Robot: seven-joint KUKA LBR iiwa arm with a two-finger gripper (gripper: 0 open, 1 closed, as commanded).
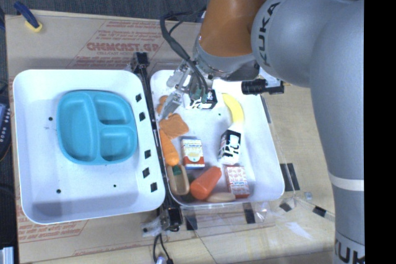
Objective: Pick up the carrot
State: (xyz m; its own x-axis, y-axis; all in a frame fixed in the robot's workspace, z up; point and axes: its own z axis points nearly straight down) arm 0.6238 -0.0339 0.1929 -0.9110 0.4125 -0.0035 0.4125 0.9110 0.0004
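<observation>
The carrot (pixel 169 149) is a slim orange stick lying along the left wall of the right bin (pixel 272 157), pointing toward the front. My gripper (pixel 174 96) hangs over that bin's back left corner, behind the carrot and apart from it. It is open, with nothing between its fingers (pixel 168 107). A small orange piece (pixel 162 102) lies just left of the fingertips, and an orange bread-like lump (pixel 176 126) sits between the gripper and the carrot.
The right bin also holds a banana (pixel 234 108), a black-and-white bottle (pixel 231 145), a juice carton (pixel 193 153), a red-orange sausage shape (pixel 205 182), a small box (pixel 237 181) and a brown bottle (pixel 179 180). The left bin (pixel 31 133) holds a blue divided tray (pixel 97 126).
</observation>
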